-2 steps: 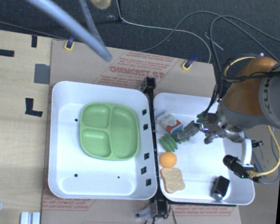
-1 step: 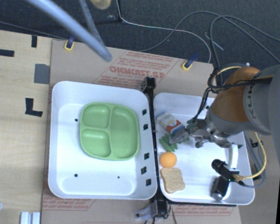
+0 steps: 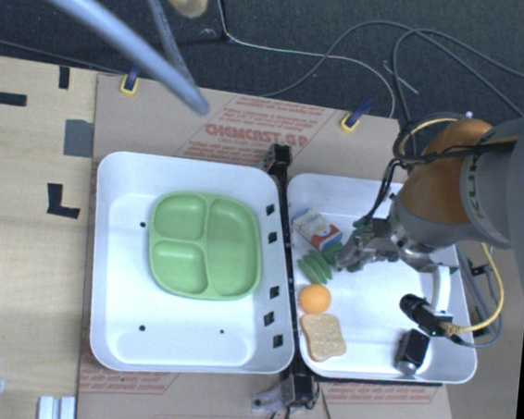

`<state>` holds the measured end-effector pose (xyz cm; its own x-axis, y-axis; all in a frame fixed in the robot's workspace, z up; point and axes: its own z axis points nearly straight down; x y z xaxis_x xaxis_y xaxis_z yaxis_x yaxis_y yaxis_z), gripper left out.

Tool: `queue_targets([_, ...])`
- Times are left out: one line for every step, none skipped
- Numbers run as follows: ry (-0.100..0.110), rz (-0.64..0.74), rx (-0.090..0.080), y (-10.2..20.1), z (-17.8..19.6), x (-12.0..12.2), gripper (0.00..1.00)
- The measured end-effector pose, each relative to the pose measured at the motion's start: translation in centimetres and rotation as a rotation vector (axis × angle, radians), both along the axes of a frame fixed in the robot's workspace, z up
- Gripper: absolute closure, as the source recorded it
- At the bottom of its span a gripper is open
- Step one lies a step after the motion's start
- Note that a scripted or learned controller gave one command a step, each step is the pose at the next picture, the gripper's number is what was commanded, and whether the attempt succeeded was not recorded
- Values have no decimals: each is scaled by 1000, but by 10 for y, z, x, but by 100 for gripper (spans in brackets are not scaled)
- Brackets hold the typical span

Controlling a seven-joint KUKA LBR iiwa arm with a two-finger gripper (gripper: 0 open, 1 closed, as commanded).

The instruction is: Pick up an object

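Note:
The right bin [image 3: 441, 367] holds several small things along its left side. A white, red and blue carton [image 3: 314, 227] lies at the top. Below it come a green vegetable-like piece [image 3: 316, 265], an orange ball [image 3: 314, 299] and a slice of bread [image 3: 323, 337]. My gripper [image 3: 354, 251] is low in this bin, its tip just right of the green piece and below the carton. I see nothing clearly held in it.
The left bin [image 3: 112, 263] holds a green divided plate [image 3: 206, 245]. A black divider [image 3: 281, 252] runs between the bins. Black fittings and yellow cables [image 3: 422, 328] hang from the arm over the right bin's right side. The middle of the right bin is bare white floor.

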<state>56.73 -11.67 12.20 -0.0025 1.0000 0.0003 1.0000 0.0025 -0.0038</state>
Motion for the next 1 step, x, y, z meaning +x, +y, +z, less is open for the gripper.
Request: queue_targets([-7, -2, -1, -7, 58, 6, 100])
